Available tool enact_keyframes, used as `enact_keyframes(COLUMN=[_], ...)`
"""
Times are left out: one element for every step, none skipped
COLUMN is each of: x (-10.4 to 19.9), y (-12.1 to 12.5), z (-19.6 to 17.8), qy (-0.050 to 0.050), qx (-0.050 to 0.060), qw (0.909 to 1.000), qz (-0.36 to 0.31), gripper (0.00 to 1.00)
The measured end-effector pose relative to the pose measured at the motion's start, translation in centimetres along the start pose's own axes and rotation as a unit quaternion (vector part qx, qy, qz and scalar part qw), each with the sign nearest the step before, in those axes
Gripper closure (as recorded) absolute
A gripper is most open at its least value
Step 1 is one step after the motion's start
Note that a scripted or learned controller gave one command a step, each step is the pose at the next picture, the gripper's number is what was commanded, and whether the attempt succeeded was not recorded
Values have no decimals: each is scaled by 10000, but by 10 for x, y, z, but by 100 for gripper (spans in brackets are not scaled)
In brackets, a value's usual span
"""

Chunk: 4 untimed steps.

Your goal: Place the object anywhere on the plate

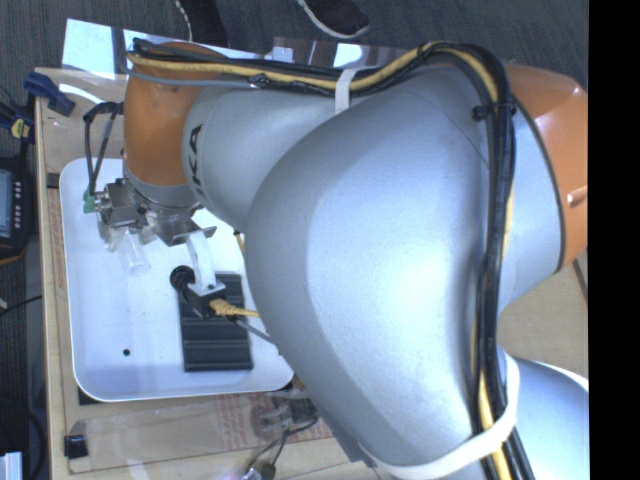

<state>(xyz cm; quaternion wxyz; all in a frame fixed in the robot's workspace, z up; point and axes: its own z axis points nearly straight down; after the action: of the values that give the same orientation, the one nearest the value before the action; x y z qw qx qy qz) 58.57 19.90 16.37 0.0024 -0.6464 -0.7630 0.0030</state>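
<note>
My gripper (131,246) hangs over the upper left part of the left white bin (100,368), pointing down toward its floor. The grey arm with its orange band (160,118) reaches in from the right and covers most of the bench, including the whole right side. A tiny dark speck (127,351) lies on the bin floor, below the gripper and toward the near edge. No object is visibly held by the gripper.
The wooden bench edge (45,268) runs along the left, with a blue tool (45,88) at its far end and a dark device (14,203) beside it. A person's shoes (320,3) stand on the carpet beyond the bench.
</note>
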Motion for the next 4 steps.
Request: enact_keyframes(x=[-6, -36, -16, 17], y=[9, -59, -115, -93], z=[-105, -31, -12, -35], qy=[-8, -9, -6, -8], qx=[-41, -8, 2, -21], qw=[9734, 9741, 10000, 9891], qz=[-2290, -2262, 13, -1474], gripper=[100, 100, 100, 100])
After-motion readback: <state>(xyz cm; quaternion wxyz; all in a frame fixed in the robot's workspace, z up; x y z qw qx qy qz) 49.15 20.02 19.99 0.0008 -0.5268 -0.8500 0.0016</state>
